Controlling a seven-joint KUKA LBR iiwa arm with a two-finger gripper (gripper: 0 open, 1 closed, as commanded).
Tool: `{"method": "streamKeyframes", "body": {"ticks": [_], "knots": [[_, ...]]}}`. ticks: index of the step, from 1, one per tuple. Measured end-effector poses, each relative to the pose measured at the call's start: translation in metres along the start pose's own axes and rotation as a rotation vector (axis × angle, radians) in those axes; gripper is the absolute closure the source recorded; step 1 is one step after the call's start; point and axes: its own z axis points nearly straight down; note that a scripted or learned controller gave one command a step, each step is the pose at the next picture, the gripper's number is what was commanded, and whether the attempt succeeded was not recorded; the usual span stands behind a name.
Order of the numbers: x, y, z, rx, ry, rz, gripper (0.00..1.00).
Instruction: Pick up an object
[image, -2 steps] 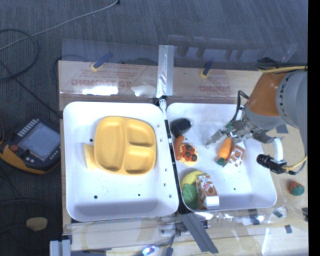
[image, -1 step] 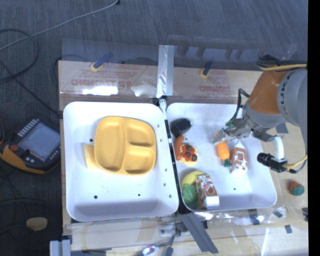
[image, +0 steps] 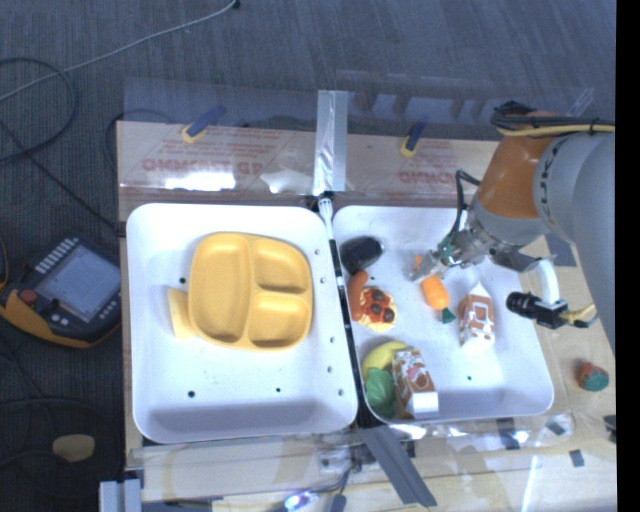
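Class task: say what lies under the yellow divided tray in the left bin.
A pale yellow flat piece sticks out from under the yellow divided tray's left edge. How far it reaches underneath is covered; anything else beneath is hidden.

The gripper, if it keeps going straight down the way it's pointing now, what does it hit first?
Most likely the white floor of the right bin. The gripper points down just above the toy carrot, which lies a little nearer the camera, so it might clip that. Depth is hard to judge from this slant.

Bright, even overhead light, glare on the plastic sheet (image: 230, 160), slightly soft focus.
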Motion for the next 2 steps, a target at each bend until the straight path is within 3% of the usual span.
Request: {"method": "streamKeyframes", "body": {"ticks": [1,2], "knots": [[-0.04,-0.034,-0.014,0.006,0.018,0.056,1.0],[0.019,0.012,-0.134,0.008,0.012,0.118,1.0]]}}
